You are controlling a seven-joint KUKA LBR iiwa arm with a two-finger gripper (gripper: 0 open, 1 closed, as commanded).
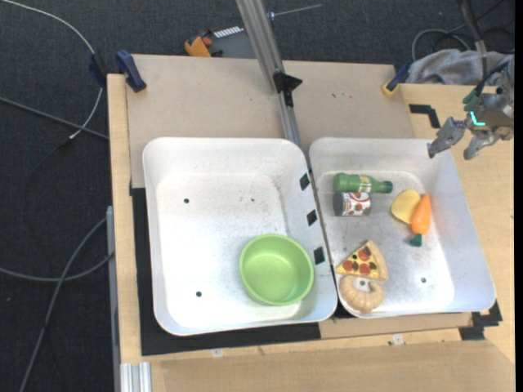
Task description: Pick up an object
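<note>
My gripper (457, 144) hovers above the far right corner of the right bin (468, 250), its two fingers spread open with nothing between them. Inside that bin lie a green bottle (362, 184), a small red-labelled can (352, 204) just below it, a yellow piece (403, 206), an orange carrot (421, 214), a pizza slice (363, 262) and a round bagel (360, 293). The carrot and the yellow piece are the nearest to the gripper, down and to its left. A green bowl (276, 269) sits in the near right part of the left bin (163, 163).
A slanted metal pole (260, 31) runs down to the gap between the bins. Blue clamps (130, 70) (397, 77) grip the board's far corners. A grey cloth (448, 64) and cables lie at the upper right.
</note>
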